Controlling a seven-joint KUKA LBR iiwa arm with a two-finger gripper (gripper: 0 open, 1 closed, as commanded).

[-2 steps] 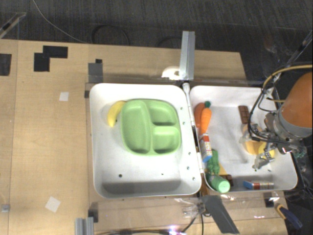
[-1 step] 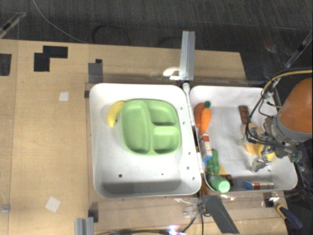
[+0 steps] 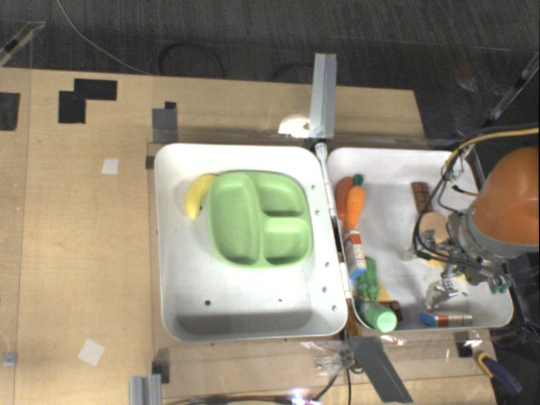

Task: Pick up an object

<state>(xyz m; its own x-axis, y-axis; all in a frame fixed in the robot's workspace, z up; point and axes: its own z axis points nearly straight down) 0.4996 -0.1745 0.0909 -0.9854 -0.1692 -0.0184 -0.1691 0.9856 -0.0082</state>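
Camera view: the gripper (image 3: 445, 292) hangs low in the right bin (image 3: 396, 226), near a marker (image 3: 447, 318), likely for a pick.

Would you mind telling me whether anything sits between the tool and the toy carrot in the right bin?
Nothing visible does. The tool hangs over the right bin's right side; the carrot lies along its left wall, with bare white floor between. A marker lies just below the tool, off that path.
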